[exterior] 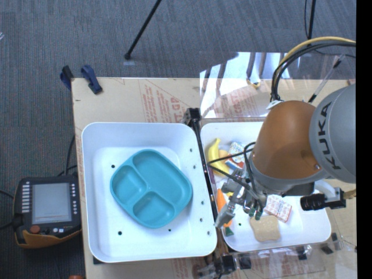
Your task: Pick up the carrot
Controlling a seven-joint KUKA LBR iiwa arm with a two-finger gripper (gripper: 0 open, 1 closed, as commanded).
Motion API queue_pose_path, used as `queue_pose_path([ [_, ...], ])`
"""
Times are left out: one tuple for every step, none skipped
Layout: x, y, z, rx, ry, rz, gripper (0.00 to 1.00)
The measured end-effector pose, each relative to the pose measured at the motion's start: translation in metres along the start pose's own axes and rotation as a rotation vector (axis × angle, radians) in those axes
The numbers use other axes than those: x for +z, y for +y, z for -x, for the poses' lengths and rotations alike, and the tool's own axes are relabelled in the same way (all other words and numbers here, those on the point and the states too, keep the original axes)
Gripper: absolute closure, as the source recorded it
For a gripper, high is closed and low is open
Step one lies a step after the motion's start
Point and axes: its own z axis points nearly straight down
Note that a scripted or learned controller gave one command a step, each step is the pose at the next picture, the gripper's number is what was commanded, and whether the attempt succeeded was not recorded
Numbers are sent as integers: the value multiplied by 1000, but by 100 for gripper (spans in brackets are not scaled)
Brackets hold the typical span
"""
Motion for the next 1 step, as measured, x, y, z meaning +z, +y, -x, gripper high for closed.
queue_pose_path([
  [0,2,-1,476,-1,0,0],
])
